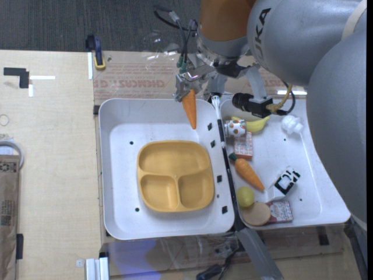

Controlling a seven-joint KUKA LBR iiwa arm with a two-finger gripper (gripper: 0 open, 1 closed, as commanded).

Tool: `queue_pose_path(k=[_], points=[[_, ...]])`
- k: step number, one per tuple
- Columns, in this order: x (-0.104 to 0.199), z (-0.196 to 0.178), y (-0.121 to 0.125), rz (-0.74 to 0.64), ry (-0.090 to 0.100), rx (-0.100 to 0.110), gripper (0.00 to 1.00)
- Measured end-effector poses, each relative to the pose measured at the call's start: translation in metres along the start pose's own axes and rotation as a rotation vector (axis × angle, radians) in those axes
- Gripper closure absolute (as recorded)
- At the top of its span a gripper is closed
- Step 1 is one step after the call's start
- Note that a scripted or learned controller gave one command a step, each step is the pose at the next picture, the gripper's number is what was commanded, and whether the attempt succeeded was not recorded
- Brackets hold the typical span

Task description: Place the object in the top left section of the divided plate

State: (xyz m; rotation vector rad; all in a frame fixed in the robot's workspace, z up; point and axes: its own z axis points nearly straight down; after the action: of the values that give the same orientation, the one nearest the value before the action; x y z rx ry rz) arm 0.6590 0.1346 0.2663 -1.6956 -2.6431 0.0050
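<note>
A yellow divided plate (175,175) lies in the left white bin (116,156), with one wide section at the back and two smaller ones at the front. My gripper (187,89) hangs above the bin's back right corner, shut on the thick end of an orange toy carrot (190,111). The carrot points down toward the bin floor, behind and slightly right of the plate, clear of it.
The right bin (309,174) holds a second carrot (249,174), a banana (256,123), a small box (243,145), a yellow-green ball (245,197), a tan disc (256,213), a black-and-white piece (286,181) and a white lump (291,124). The arm's bulk overhangs the right bin.
</note>
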Motion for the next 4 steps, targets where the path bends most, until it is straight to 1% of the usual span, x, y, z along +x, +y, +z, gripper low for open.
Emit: queue_pose_path(k=[1, 2, 3, 4], points=[[0.029, 0.16, 0.0, -0.557, -0.003, -0.009, 1.0], [0.069, 0.076, -0.032, -0.285, -0.001, -0.003, 1.0], [0.084, 0.044, 0.02, -0.542, -0.002, -0.005, 1.0], [0.089, 0.03, 0.03, -0.801, -0.003, -0.006, 1.0]])
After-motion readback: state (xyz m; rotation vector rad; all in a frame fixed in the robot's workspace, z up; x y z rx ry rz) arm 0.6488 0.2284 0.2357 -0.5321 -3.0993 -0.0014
